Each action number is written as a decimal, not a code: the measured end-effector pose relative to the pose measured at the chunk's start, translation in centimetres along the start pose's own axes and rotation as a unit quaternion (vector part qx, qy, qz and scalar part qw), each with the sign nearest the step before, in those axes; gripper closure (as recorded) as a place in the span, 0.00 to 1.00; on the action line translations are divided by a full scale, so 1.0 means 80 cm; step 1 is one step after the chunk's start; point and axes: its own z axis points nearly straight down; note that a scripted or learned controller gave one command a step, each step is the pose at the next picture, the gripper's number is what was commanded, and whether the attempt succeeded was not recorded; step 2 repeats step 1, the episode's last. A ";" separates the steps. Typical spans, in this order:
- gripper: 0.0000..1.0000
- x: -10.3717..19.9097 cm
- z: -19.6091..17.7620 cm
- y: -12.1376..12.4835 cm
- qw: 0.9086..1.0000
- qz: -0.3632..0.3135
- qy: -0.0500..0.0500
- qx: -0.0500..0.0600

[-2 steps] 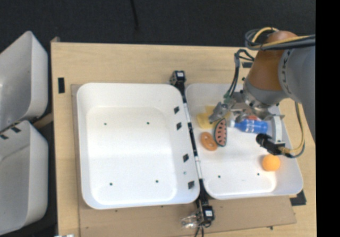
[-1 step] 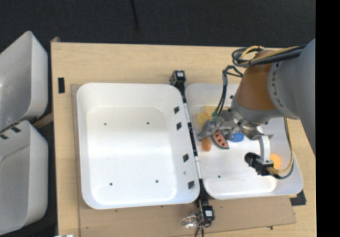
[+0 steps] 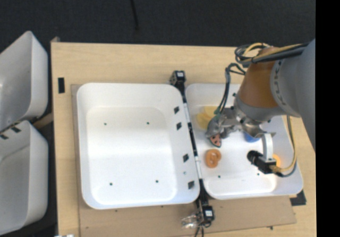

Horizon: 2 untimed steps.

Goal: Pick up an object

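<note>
My gripper point(image 3: 216, 130) hangs over the left part of the right bin point(image 3: 234, 187), reaching in from the right. A small reddish-brown thing point(image 3: 215, 139) shows right at its tip; whether it is gripped is unclear. A yellow object point(image 3: 205, 118) lies just up and left of the gripper, partly behind it. An orange object point(image 3: 212, 158) rests on the bin floor just below the gripper, apart from it. A blue object point(image 3: 251, 136) peeks out from under the wrist to the right.
The left bin point(image 3: 127, 145) lies beside the right one, with a ridge with black clips point(image 3: 187, 135) between them. Two white containers point(image 3: 18, 124) stand off the bench at the far left. The arm covers the right bin's upper right.
</note>
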 end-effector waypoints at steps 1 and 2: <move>1.00 0.082 -0.119 0.036 1.000 -0.006 0.001 -0.004; 1.00 0.082 -0.119 0.036 1.000 -0.006 0.001 -0.004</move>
